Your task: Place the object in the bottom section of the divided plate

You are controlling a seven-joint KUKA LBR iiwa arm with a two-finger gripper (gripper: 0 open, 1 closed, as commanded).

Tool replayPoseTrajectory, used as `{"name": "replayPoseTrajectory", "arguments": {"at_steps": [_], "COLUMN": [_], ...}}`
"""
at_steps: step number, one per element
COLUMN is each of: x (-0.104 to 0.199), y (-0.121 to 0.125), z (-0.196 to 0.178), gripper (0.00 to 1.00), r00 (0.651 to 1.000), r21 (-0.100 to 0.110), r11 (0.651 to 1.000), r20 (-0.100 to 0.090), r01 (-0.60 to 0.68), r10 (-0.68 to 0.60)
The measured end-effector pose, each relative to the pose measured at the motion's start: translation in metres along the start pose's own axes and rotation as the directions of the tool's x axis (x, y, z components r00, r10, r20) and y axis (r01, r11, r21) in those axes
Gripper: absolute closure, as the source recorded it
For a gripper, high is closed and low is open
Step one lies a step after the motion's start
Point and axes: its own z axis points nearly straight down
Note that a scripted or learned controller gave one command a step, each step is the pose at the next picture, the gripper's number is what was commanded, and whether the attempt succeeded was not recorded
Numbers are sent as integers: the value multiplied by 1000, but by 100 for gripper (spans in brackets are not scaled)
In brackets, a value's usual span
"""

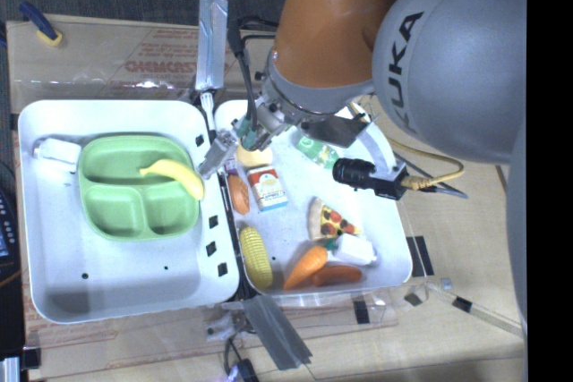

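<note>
A green divided plate (92, 192) lies in the left bin (54, 282), with one wide section at the top and two smaller ones below. A yellow banana (175, 175) rests on the plate's right side, across the ridge between the top section and the lower right one. My gripper (249, 135) hangs over the top left corner of the right bin (394, 259), right of the plate and apart from the banana. A small cream block (254, 158) sits just under it.
The right bin holds a sausage (237, 192), a red carton (267, 189), corn (255, 253), a carrot (307, 264), a pizza slice (331, 221) and a green item (315, 149). A white piece (55, 150) lies left of the plate.
</note>
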Motion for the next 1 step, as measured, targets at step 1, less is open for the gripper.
{"name": "replayPoseTrajectory", "arguments": {"at_steps": [1], "x": [0], "y": [0], "z": [0], "gripper": [0], "r00": [1000], "r21": [0], "r11": [1000], "r20": [0], "r01": [0], "r10": [0]}}
